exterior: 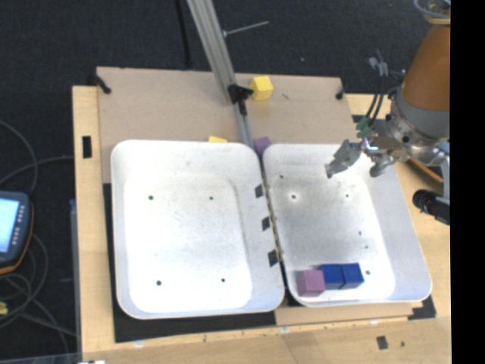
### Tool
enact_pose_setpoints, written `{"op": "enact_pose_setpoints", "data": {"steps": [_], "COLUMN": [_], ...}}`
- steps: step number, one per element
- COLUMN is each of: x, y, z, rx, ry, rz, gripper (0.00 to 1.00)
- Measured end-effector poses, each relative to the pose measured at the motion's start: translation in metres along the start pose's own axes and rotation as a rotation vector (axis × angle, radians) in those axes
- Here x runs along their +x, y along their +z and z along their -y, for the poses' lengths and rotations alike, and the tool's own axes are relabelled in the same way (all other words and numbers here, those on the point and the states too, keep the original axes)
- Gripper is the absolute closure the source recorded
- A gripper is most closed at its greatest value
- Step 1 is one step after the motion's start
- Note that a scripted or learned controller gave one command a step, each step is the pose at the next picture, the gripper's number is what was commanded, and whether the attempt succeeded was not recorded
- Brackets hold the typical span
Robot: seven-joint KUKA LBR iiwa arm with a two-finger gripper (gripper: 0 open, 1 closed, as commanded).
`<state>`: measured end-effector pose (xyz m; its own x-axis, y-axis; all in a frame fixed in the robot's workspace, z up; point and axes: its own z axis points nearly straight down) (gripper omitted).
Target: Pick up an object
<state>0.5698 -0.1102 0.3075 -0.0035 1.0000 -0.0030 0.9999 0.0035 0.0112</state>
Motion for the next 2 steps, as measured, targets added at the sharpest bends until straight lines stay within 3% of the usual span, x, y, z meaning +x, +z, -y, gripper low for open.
{"op": "enact_pose_setpoints", "data": {"steps": [1, 2], "x": [0.001, -0.046], "y": [0.009, 0.005], "z": [0.006, -0.024], "rx": [0.009, 0.007], "ry": [0.003, 0.006], "rz": [0.000, 0.001], "gripper": [0.00, 0.00]}}
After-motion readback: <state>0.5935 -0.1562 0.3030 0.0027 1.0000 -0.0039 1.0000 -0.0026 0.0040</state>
